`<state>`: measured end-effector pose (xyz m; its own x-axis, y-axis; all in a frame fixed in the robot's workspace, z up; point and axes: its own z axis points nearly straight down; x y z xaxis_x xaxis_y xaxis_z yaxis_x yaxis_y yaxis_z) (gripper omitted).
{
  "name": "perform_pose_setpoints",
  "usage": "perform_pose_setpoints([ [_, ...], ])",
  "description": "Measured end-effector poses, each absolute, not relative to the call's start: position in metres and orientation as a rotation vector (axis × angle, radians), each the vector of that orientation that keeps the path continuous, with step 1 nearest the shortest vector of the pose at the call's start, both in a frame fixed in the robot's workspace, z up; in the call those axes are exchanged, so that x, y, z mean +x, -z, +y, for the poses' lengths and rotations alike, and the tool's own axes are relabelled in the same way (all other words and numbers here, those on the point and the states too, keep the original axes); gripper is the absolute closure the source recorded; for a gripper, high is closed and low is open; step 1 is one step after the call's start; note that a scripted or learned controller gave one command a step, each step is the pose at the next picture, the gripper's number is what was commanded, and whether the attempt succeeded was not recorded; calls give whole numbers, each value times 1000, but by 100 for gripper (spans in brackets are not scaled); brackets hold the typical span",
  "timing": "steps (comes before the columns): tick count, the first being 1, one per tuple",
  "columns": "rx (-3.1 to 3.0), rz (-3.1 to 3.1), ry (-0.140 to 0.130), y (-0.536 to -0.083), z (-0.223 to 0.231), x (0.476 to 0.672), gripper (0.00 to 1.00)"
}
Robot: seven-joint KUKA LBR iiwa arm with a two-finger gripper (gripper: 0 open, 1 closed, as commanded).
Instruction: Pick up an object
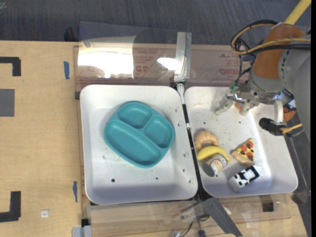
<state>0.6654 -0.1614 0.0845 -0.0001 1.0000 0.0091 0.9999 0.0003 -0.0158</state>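
The black-and-white block (244,176) lies at the front of the right bin (284,181), nearest the camera. Going left to right: the teal plate (139,133), with three compartments, sits in the left bin (94,147). In the right bin, a croissant (206,138) lies by the divider, touching the banana (213,154) just in front of it, with a small dark-and-white thing at the banana's front edge; the pizza slice (244,151) lies to their right. The jaws (231,100) hover over the bin's bare back part, well apart from all these things, holding nothing; how wide they stand I cannot tell. The desk (34,132) is light wood.
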Motion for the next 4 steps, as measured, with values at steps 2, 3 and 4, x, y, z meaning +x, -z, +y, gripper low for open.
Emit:
perform_pose_setpoints([
  [2, -2221, -2213, -18, -95, -98, 666, 100],
  [3, -2226, -2222, 5, -88, -121, 595, 100],
  [4, -2226, -2228, 8, -87, -101, 640, 100],
])
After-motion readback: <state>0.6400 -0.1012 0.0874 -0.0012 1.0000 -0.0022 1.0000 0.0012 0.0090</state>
